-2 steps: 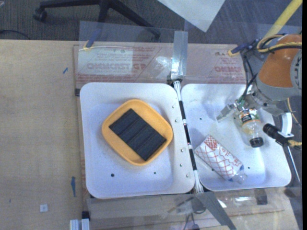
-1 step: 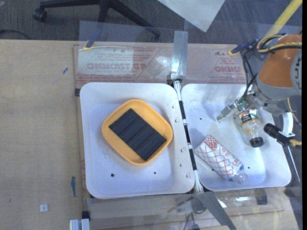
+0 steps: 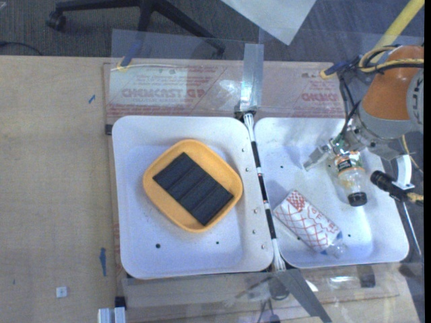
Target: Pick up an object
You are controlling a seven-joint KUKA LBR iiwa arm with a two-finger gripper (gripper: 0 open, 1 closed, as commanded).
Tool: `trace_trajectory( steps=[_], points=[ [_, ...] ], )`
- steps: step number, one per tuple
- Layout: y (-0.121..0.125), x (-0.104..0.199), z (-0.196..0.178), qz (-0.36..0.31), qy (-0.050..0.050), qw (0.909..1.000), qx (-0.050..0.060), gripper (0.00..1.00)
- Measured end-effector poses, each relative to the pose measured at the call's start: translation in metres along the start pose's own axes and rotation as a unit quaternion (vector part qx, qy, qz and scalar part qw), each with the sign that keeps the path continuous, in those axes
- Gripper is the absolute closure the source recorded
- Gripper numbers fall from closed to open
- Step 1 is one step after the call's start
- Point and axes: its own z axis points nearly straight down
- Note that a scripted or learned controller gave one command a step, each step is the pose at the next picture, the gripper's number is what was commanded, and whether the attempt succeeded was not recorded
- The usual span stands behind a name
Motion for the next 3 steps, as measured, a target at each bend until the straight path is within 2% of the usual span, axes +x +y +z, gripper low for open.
trace_trajectory(
  steps=[1, 2, 3],
  points=[
    [-0.006, -0.031, 0.006, -0.046, -0.017, 0.9987, 0.011, 0.0],
    [-0.05, 0.023, 0.006, -0.107, -0.018, 0.994, 0.011, 0.0],
    [-0.033, 0.006, -0.07, -0.045, -0.018, 0.9988, 0.012, 0.0]
  ],
)
